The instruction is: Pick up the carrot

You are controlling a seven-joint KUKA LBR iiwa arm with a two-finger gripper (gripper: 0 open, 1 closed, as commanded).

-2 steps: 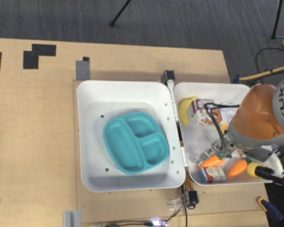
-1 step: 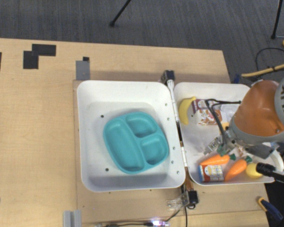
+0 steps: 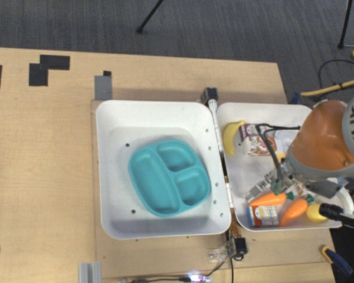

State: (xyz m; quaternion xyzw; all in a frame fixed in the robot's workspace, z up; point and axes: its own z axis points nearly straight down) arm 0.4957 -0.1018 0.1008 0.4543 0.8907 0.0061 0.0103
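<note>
Hand: the hand [image 3: 281, 184] is low in the right bin [image 3: 242, 161], at that bin's near side, below the orange band [image 3: 321, 137] of the arm. I cannot tell how it is set; cables and the wrist cover it.

Carrot: the carrot [image 3: 294, 210] lies just beside the hand, on its near side, slanted, with its green top toward the hand. It looks to rest on the bin floor, not lifted, so I judge the pick is not yet made.

Why the hand is there: it sits over the crowded near corner, where the carrot is, which fits a try at that piece.

Neighbours: a carton [image 3: 265, 211] with an orange top touches the carrot on the left; a yellow piece [image 3: 316, 213] lies close on its right. The three are packed along the near wall, so there is little room on either side of the carrot.

Risk: the carton's top is the same colour as the carrot and nearer the hand, so a grasp could land on it instead.

Farther in the bin: a banana [image 3: 230, 137] lies against the left wall, with a small box [image 3: 255, 141] beside it, both well apart from the carrot.

Left bin: the left bin [image 3: 115, 158] holds a teal tray [image 3: 168, 175] with compartments, apart from the work.

Tabletop: both bins stand side by side on the tabletop [image 3: 41, 175].
</note>
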